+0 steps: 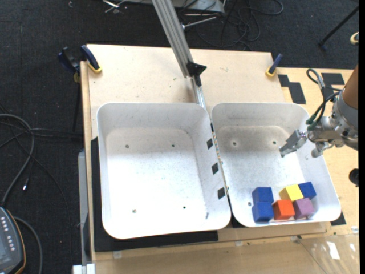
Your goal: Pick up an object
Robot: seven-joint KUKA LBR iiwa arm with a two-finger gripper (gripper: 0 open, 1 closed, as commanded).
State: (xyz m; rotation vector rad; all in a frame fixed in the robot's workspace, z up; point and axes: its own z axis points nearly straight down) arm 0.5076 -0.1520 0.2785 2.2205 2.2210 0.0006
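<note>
My pincer (302, 143), jaw state impossible to tell, hovers above the right bin (251, 112); I'd descend squarely over the blue block (262, 194)

A pale wooden bench (171, 73) stands on dark carpet (40, 16). Black cables (23, 136) trail across the floor at left and top. Yellow clamps (91, 61) grip the bench's far corners.

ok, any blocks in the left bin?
No. The blocks all sit clustered in the near corner of the right bin, while the left bin shows bare white floor.
</note>
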